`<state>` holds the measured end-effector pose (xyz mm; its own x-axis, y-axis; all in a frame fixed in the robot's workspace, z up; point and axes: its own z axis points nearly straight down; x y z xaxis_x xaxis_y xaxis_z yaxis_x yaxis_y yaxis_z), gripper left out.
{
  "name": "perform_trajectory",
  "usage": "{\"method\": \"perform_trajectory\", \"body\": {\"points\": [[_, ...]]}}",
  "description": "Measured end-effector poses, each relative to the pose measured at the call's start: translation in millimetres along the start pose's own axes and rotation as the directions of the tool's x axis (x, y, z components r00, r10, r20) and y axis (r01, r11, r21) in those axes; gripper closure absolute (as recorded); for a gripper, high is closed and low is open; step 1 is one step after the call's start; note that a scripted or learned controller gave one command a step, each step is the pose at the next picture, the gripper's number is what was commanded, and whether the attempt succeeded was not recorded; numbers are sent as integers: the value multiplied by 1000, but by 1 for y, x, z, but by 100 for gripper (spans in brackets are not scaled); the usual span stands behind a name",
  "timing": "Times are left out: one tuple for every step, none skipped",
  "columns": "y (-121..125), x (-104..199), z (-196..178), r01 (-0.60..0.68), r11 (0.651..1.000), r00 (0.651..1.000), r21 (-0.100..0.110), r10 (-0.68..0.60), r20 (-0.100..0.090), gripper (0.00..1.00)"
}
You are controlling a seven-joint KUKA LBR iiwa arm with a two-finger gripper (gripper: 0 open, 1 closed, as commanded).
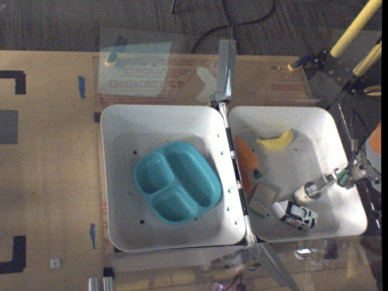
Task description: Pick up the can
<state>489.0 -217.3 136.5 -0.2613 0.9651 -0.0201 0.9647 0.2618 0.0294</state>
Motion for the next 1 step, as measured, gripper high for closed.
{"method": "perform_trajectory", "body": {"points": [[20,32,37,92,995,996,26,-91,-22,0]]}}
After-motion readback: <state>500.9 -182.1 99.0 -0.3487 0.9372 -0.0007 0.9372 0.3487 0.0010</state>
